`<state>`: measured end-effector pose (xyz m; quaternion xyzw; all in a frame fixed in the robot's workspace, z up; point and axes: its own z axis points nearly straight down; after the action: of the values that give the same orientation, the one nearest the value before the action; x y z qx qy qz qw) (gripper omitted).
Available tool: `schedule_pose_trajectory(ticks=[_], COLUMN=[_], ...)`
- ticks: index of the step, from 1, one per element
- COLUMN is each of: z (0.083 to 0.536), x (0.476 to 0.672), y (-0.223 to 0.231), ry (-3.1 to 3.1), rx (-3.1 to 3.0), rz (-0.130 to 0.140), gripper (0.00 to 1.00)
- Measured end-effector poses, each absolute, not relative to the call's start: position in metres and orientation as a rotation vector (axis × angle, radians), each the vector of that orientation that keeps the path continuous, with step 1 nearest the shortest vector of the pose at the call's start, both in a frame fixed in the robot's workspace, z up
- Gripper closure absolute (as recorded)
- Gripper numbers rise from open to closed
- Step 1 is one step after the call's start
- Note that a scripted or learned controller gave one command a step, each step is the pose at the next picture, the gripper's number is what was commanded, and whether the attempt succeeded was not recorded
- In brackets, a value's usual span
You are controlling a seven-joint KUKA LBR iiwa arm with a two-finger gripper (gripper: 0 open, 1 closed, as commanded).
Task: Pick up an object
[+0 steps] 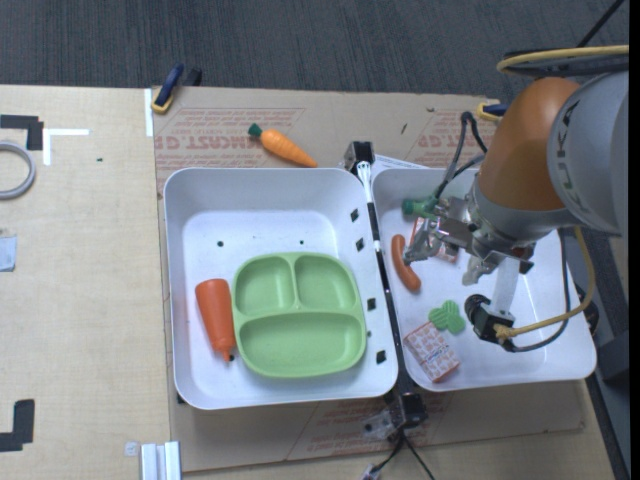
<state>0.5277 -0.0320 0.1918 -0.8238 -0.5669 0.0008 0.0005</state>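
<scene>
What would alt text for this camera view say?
A robot arm reaches into the right bin, above a sausage, green toy and small box. The left bin holds a green tray and orange piece.

Robotics lab: taped cardboard bench [90,298], white bins [190,218], toy carrot [284,146].

Gripper [432,240] fingers perhaps behind wrist

1. Sausage [405,262]: orange-red, elongated, lying flat at the left side of the right bin [560,363].
2. Green toy [449,317]: small, leafy-looking (type unclear), nearer than the sausage.
3. Carton [431,353]: small red-and-white patterned box, at the near left corner.
</scene>
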Motion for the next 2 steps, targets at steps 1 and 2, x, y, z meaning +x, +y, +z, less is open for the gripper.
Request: schedule_pose_trajectory(ticks=[1, 2], z=[0.192, 0.192], x=[0.528, 0.534], y=[-0.032, -0.001], ry=[-1.78, -2.302], rx=[-2.588, -2.135], rz=[0.002, 0.002], gripper=[0.0, 0.0])
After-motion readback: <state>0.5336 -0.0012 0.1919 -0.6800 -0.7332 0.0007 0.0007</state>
